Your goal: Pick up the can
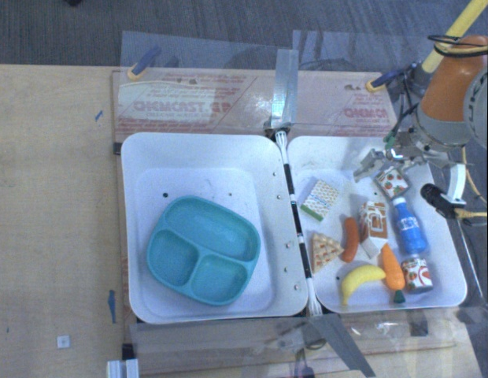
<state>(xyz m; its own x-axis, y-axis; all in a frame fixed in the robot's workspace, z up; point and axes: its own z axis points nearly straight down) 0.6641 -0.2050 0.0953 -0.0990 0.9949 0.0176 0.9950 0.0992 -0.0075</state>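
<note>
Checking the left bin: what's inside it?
A teal divided plate lies in the left bin, its three compartments bare. Whatever is under the plate is covered.

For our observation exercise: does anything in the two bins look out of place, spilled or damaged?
Nothing stands out. The teal divided plate sits flat in the left bin. The toy foods, banana, carrot and blue bottle among them, lie loosely scattered in the right bin, all inside its rim, none visibly broken.

We see a robot lab. A wooden surface (47, 211) holds two white bins (142, 156), clear plastic sheets (205, 101) stand behind them, clamps (142, 63) hold things down, and a grey and orange robot arm (456, 85) reaches over toy food (362, 278).
</note>
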